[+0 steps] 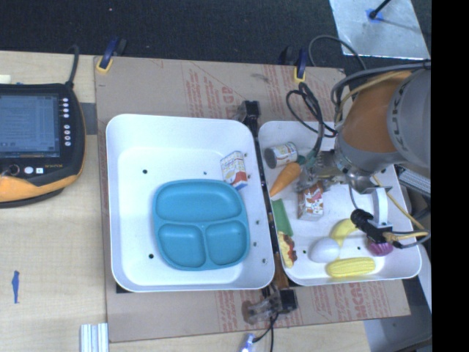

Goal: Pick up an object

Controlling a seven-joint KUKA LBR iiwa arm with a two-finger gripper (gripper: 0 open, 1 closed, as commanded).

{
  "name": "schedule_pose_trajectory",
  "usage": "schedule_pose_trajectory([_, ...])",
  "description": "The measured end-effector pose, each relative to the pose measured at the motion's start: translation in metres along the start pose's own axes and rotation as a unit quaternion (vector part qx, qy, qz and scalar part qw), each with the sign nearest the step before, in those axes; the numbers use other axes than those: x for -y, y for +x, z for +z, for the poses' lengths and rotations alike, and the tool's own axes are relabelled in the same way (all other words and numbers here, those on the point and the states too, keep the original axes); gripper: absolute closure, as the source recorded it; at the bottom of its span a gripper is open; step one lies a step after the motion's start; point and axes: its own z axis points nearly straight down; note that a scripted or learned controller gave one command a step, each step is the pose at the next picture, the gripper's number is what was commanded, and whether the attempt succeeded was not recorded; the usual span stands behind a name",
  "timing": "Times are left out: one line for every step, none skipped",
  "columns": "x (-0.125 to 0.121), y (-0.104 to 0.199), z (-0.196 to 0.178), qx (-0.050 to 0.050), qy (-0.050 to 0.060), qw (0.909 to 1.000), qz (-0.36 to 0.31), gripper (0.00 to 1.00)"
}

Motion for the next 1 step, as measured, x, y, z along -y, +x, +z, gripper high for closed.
schedule_pose_trajectory([0.0106, 0.0665, -0.0875, -0.003, 0.002, 1.0000, 0.001, 1.00])
